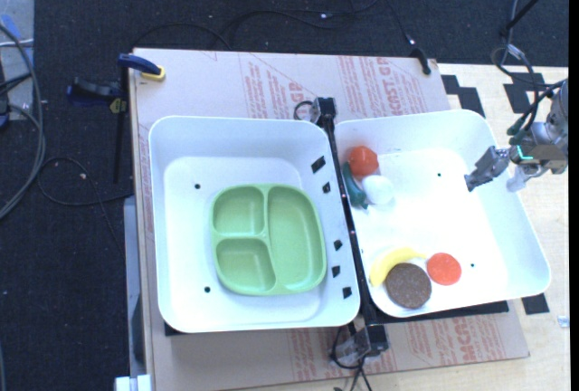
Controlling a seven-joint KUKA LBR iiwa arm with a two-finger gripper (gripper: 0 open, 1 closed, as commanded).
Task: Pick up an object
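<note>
My gripper (498,176) hangs at the right side of the right bin (507,226), above its bare floor, open with nothing between its fingers. The objects lie well to its left. A red-orange ball (363,160) sits by the bin's left wall, with a white lump (378,191) and a teal item (355,190) just below it. Near the front lie a yellow banana (393,262), a brown disc (409,286) and an orange disc (443,269).
The left bin (181,154) holds a green divided plate (269,239). A black divider with clips (336,199) runs between the bins. Cables and a blue clamp (140,66) lie beyond the board's far edge.
</note>
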